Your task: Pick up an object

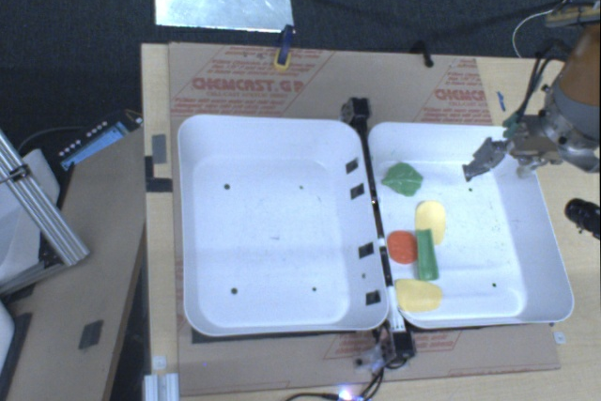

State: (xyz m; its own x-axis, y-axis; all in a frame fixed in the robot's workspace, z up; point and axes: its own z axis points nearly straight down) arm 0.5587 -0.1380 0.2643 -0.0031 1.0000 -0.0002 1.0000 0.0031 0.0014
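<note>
My gripper, its grasp impossible to judge from here, hangs over the right bin, with the green leaf-shaped piece lying nearest, to its left by the divider.

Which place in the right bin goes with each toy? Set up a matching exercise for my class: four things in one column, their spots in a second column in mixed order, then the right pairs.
Things:
1. green leaf-shaped toy
2. red round toy
3. dark green stick-shaped toy
4. gripper

Places:
A. touching the right side of the red piece, upright in the view
B. over the bin's far right part, above its floor
C. farthest toy from the bin's near rim, by the divider
D. against the divider, between the leaf and the near yellow piece

Pairs: 1-C, 2-D, 3-A, 4-B
</note>
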